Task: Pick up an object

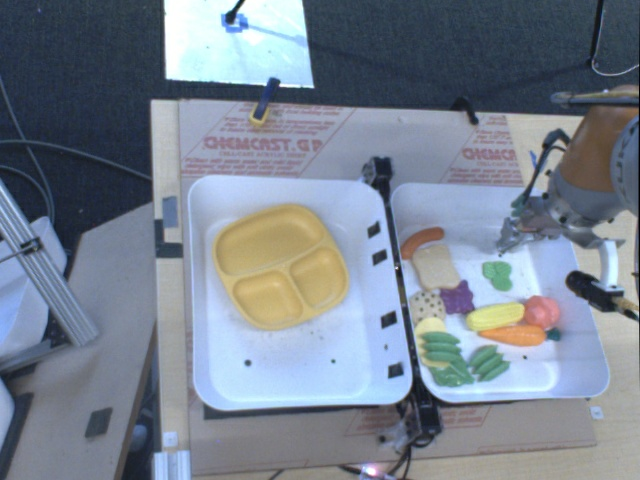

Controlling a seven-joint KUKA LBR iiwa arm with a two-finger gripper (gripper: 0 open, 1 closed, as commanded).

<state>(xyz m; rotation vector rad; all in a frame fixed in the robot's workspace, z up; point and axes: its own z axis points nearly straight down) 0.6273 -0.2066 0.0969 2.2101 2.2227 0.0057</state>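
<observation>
A cardboard-covered bench point(300, 133) is bearing two white bins, and in the right bin point(590, 368) the gripper point(510, 240), finger state not discernible, is being poised just above a green leaf toy point(497, 274), likely the intended pick.

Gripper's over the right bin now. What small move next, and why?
Probably a short drop straight down. The gripper hangs at the right bin's upper part, just above the small green piece, which lies apart from the other toys, so it looks like the easiest pick. Whether the tips already touch the floor is unclear.
</observation>
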